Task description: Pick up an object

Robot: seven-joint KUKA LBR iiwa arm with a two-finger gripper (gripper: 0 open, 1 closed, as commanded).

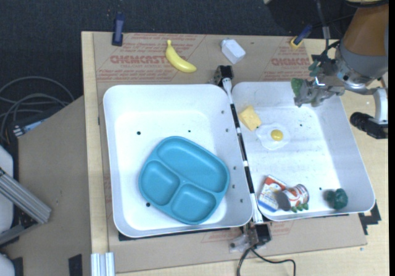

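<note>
The right bin (345,145) holds a yellow wedge (250,118), a toy fried egg (273,136), a red and white packet (282,196) and a dark green lump (336,197). My gripper (307,96) hangs over the far edge of this bin, above its back right part. A small green thing (297,87) shows right at the gripper's left side. Whether it is held I cannot tell. The yellow wedge lies about a hand's width to the gripper's left and nearer the camera.
A blue divided plate (183,178) lies in the left bin (123,114). On the bench behind the bins are a banana (179,58), a white block (233,50) and a blue marker (118,29). A black clip (223,74) sits at the bins' joint.
</note>
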